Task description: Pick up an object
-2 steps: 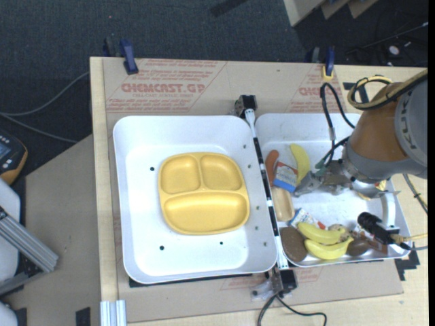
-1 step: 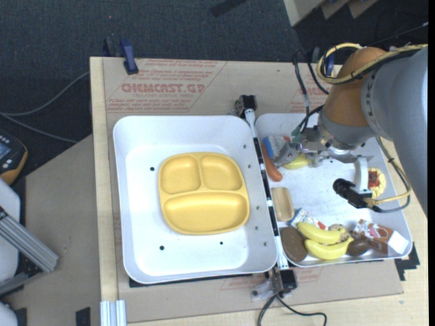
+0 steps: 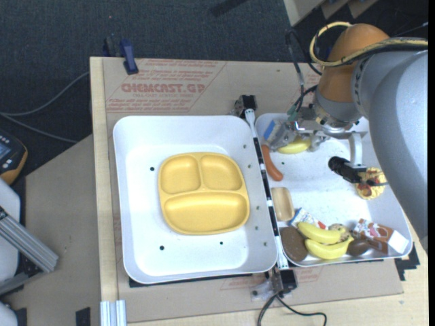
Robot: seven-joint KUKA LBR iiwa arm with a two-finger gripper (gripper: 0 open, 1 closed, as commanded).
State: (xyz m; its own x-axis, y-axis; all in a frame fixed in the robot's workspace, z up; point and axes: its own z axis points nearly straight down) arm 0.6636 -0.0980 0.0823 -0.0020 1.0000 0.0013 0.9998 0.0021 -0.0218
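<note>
Where cardboard (image 3: 163,85) shows, "CHEMCAST GP", perhaps, gripper (image 3: 299,136) over banana (image 3: 294,147)

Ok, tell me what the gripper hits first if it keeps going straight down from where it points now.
Most likely the small yellow banana at the far end of the right bin: the gripper hangs right above it. Depth is hard to judge from this slanted view, so the blue item beside it could come first.

A yellow divided plate (image 3: 202,193) is lying centre frame in the left bin (image 3: 129,202). A blue clamp (image 3: 128,56) is sitting at upper left on the brown board (image 3: 170,87).
</note>
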